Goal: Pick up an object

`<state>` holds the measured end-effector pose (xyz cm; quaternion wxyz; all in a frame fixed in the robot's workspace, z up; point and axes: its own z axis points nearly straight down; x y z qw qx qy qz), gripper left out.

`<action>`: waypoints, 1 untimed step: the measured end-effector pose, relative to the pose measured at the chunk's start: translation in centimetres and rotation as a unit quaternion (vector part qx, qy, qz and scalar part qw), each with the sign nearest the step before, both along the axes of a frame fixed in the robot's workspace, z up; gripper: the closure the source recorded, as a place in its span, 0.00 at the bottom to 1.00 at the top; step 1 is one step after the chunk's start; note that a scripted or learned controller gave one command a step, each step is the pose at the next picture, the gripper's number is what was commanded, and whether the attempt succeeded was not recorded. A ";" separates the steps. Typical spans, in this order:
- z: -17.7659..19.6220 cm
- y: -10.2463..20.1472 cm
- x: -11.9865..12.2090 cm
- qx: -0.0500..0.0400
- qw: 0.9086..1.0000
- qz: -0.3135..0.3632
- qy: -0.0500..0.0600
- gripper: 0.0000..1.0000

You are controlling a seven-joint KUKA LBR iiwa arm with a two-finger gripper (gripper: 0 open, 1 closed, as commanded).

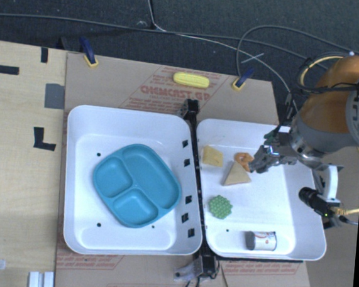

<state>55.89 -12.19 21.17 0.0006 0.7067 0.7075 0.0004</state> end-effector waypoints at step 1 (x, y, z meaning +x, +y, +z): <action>1.0 4.7 0.6 0.001 1.000 0.003 0.001 1.00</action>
